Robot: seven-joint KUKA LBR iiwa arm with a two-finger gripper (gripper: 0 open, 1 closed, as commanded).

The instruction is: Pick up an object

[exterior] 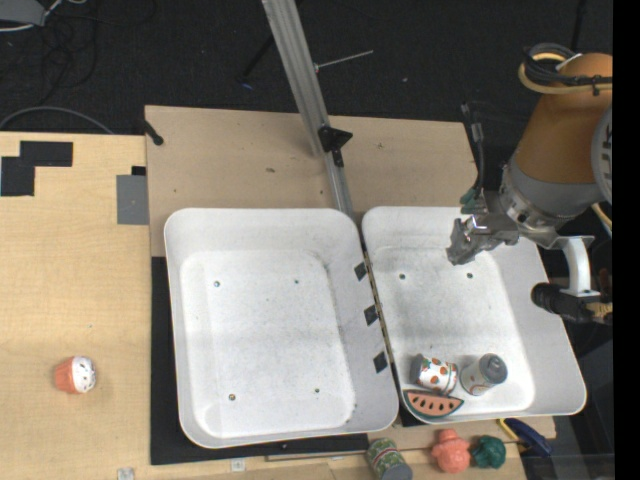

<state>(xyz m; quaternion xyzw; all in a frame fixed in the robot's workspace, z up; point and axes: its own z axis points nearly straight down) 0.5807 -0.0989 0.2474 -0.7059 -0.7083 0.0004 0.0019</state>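
Pale wood covers the table (pixel 70 268), with two shallow white bins set side by side on it under a dark background.

Nearest the camera, at about six o'clock along the front edge, sit a small dark can (pixel 384 457), a pink toy (pixel 450 451) and a green toy (pixel 489 452), all outside the bins and close together. Far off at eight o'clock a small orange and white ball (pixel 75 375) lies alone on the bare wood.

Just behind the front toys, a watermelon slice toy (pixel 434 405) rests on the front rim of the right bin (pixel 540 388). Inside that bin's front part stand a small white cup with red marks (pixel 436 373) and, beside it at its three o'clock, a grey round knob-like piece (pixel 486 372); the two are near each other, and whether they touch is unclear.

The left bin (pixel 200 238) lies at the middle of the scene, its right rim meeting the right bin's left rim, where small black clips (pixel 369 314) sit.

Farther back, at about two o'clock, the tool (pixel 464 245) hangs over the rear part of the right bin, well apart from the cup and the knob. Nothing is seen between its fingers, and I cannot tell whether they are spread or closed.

Behind it all, a grey metal rail (pixel 305 78) slants up toward twelve o'clock.
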